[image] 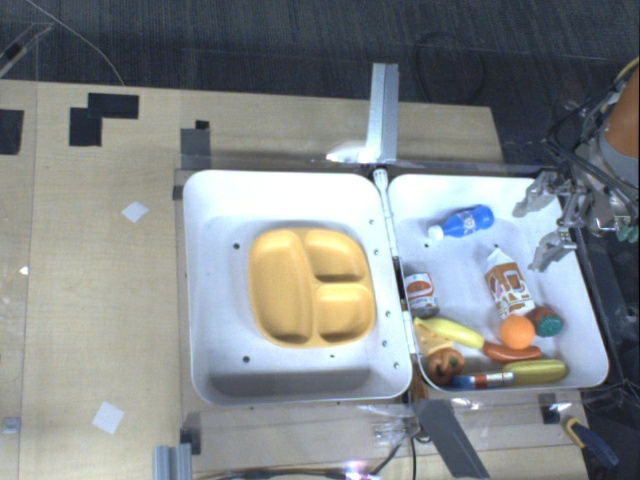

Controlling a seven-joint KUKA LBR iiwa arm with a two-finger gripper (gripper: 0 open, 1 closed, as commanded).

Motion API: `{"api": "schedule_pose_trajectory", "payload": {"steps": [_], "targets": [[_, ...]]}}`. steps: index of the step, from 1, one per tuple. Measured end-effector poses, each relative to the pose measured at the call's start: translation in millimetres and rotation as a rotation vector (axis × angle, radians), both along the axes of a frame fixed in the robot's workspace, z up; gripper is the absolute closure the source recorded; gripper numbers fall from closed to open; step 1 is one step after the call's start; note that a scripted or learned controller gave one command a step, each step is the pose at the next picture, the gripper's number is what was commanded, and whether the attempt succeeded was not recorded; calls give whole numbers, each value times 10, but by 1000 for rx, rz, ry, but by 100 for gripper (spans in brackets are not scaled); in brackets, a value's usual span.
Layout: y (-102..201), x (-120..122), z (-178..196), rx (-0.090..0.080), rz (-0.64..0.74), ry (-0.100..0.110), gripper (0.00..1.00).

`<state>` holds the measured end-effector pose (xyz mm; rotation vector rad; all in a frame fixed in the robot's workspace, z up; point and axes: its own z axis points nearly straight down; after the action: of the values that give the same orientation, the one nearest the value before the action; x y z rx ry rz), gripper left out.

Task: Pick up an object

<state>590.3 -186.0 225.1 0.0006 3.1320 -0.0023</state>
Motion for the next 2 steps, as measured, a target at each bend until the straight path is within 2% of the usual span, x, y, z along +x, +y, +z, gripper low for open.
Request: {"api": "schedule_pose_trajectory", "payload": {"steps": [1, 2], "targets": [[222, 84, 564, -1, 15, -6, 0], [-205, -600, -277, 1, -121, 4, 0]]}}
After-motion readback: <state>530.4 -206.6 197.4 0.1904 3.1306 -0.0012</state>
